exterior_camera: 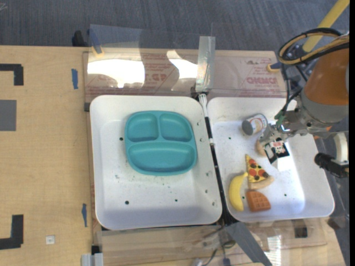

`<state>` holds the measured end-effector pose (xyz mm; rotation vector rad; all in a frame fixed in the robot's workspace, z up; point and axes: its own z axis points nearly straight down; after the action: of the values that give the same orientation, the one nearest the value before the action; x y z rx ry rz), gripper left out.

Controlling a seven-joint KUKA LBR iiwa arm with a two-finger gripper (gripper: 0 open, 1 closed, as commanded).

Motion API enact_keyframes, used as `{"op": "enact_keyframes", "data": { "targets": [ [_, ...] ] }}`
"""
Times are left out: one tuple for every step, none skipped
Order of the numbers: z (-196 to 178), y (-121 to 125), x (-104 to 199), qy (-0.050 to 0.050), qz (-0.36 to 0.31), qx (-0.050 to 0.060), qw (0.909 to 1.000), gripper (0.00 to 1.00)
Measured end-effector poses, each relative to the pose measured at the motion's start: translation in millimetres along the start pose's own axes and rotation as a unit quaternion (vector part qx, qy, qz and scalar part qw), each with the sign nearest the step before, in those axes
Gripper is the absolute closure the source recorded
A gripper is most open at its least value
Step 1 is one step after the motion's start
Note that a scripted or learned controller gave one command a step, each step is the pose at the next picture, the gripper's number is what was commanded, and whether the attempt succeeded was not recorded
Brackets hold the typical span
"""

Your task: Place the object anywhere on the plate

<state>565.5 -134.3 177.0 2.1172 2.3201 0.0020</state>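
Observation:
A teal plate [161,142] with three compartments lies in the left bin [111,193]. In the right bin [310,198] lie a yellow banana [237,192], a pizza slice [256,172], a brown waffle-like piece [258,201] and a small grey can [253,124] on its side. My gripper [273,143] hangs low over the upper middle of the right bin, just right of the can and above the pizza slice. A small tan object [260,147] sits at its left side; whether it is held I cannot tell.
A clear plastic wall [166,71] stands behind the bins, with a metal post [205,62] at the divide. The arm [327,93] with its orange band and cables fills the upper right. A white card [283,159] lies below the gripper.

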Motion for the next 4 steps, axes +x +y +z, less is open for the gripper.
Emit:
{"op": "enact_keyframes", "data": {
  "targets": [
    [-8, 50, 78, 0.001, -0.055, -0.001, 0.9985, 1.00],
    [-7, 36, 171, 0.002, -0.064, 0.002, 0.9979, 1.00],
    [-7, 36, 168, 0.000, -0.061, 0.002, 0.9981, 0.00],
    [-7, 36, 168, 0.000, -0.061, 0.002, 0.9981, 0.00]
  ]
}}
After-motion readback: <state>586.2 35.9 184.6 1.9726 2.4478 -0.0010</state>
